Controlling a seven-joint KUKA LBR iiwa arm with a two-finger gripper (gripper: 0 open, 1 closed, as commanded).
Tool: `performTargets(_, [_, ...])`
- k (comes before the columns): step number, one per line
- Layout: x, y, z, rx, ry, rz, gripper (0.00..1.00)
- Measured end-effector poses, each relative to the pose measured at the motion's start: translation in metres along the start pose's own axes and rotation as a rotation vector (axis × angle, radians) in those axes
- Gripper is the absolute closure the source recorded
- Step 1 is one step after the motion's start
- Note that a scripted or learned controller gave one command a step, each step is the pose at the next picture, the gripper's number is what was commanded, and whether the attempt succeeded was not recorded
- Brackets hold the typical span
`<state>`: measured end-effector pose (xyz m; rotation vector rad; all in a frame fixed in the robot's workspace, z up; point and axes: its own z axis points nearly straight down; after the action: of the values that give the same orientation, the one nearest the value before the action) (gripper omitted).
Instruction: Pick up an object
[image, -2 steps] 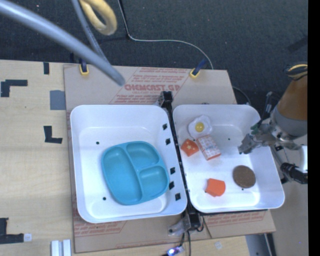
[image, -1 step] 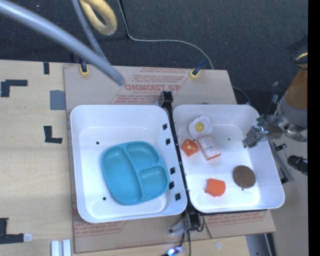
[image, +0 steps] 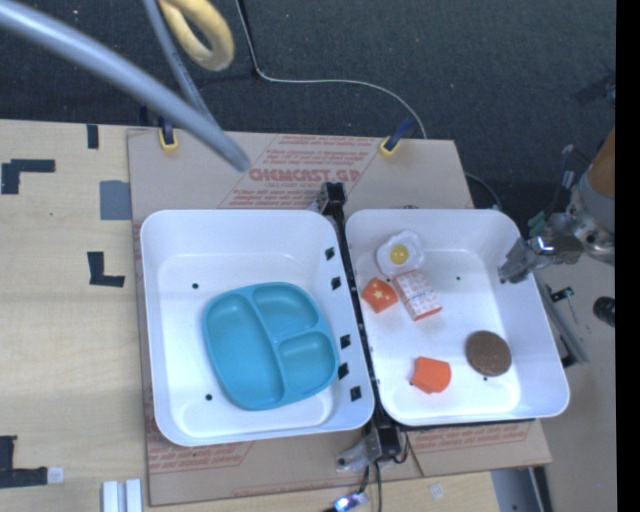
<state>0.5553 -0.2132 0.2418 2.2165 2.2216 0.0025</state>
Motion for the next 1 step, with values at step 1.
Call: performTargets(1, [0.0453, 0.0033, 0.0002, 0.004, 0.001, -0.003, 1.0])
